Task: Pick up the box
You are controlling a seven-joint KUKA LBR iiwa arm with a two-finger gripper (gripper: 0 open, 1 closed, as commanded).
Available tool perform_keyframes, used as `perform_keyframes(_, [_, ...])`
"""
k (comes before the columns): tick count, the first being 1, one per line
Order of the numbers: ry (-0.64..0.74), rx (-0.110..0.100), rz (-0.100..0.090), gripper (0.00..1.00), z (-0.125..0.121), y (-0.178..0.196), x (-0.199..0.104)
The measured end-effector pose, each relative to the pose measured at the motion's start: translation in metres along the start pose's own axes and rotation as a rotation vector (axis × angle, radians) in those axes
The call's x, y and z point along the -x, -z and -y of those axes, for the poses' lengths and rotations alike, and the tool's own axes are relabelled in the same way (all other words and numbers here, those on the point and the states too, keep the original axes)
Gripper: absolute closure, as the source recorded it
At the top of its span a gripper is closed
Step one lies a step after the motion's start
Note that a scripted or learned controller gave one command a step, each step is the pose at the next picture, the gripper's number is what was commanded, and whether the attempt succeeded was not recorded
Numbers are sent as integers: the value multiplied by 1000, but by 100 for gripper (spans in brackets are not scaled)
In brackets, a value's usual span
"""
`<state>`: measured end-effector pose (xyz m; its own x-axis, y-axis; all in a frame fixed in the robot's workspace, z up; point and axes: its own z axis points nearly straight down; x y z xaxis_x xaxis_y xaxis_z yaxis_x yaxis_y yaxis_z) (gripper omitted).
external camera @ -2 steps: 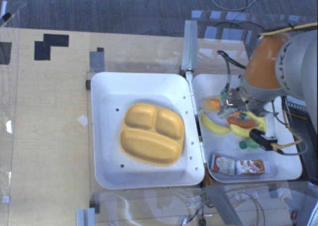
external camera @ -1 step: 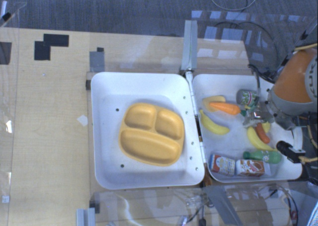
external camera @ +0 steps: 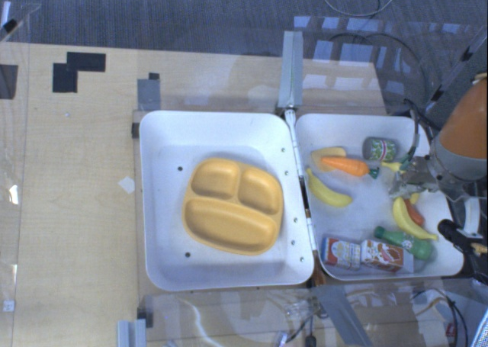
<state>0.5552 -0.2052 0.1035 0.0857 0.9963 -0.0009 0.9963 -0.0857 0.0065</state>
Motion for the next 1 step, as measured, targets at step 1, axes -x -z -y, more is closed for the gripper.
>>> perform_keyframes(1, [-217,7,0,100,5,-14,-62])
